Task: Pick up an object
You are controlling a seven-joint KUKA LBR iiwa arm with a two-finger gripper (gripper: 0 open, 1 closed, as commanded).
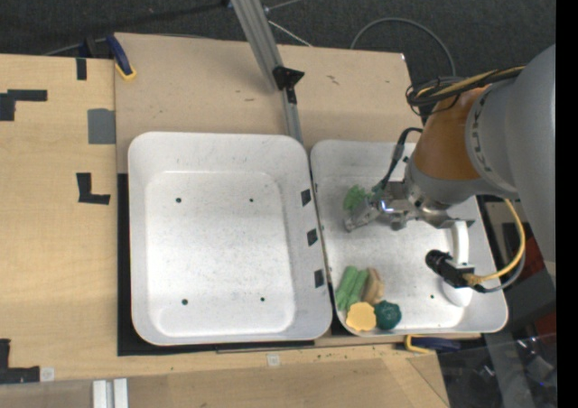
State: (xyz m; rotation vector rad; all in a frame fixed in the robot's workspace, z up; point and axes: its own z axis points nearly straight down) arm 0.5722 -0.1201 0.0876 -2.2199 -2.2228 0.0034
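Honestly, can't tell the gripper's state as it sits low at a green object at the right bin's ten o'clock, so it could nudge it away.

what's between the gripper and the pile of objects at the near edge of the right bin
In the camera view, only bare white floor of the right bin lies between the gripper and the pile of objects. A green object sits at the gripper itself.
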